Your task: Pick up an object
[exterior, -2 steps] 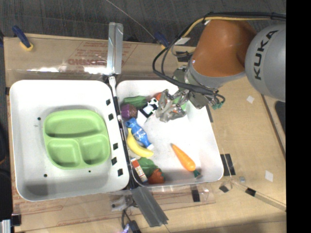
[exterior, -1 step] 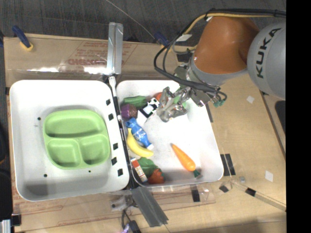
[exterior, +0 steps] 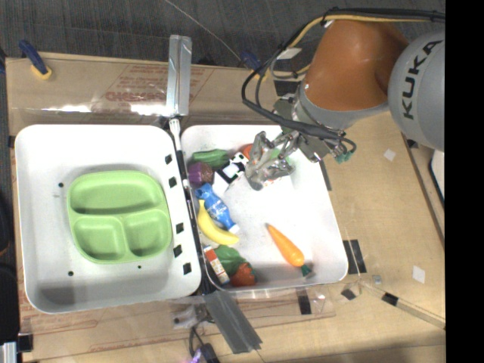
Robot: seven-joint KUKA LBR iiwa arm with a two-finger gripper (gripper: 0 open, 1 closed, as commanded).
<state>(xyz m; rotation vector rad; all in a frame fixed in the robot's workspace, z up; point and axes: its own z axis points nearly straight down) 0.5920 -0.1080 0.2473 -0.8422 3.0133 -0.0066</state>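
My gripper (exterior: pixel 261 174) hangs over the back part of the right bin (exterior: pixel 321 225), just right of a black-and-white item (exterior: pixel 233 169). An orange carrot (exterior: pixel 286 246) lies in the bin's front right. A banana (exterior: pixel 215 231), a blue-and-white piece (exterior: pixel 216 209), a purple piece (exterior: pixel 200 175) and a green vegetable (exterior: pixel 210 157) line the bin's left side. A red and green item (exterior: pixel 234 267) sits in the front left corner. Nothing shows between the metal fingers.
The left bin (exterior: pixel 45 225) holds a green divided plate (exterior: pixel 119 215). A metal divider bar (exterior: pixel 178 82) stands at the back between the bins. The arm's orange band (exterior: pixel 349 63) looms over the right bin's far edge.
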